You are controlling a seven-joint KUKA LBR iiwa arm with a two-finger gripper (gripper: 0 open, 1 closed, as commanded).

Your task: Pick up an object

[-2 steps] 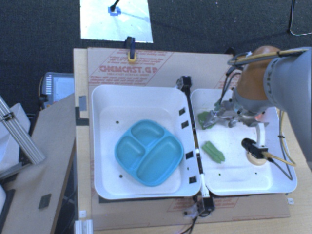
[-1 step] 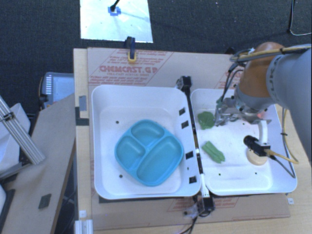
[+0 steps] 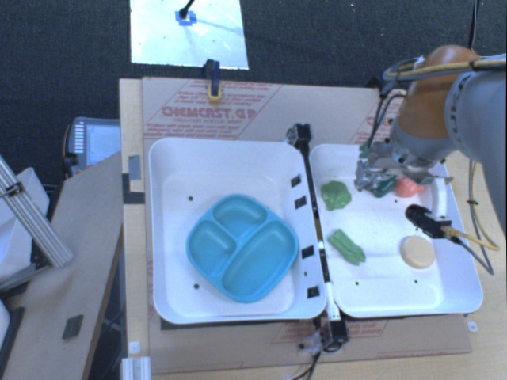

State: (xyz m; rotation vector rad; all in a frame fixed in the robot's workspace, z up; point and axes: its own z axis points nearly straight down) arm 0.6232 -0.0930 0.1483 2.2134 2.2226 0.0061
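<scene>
Hand (image 3: 377,179), grip state I cannot tell, hangs low in the right shallow white bin (image 3: 396,291); it should settle squarely over the nearby crinkled green leafy piece (image 3: 336,194) before pinching.

Light is even and fairly bright, falling from overhead, with a cool bluish cast. The two white bins, the left bin (image 3: 166,212) and the right bin (image 3: 380,291), are close to blown out, their walls losing detail. Well beyond the end effector (image 3: 374,179), a pale sheet (image 3: 158,22) on the dark floor glares strongly. Shadows are soft and short, pooling directly under the end effector. The frame is low in resolution and slightly soft throughout; printed lettering on the worktop (image 3: 238,105) stays readable.
</scene>
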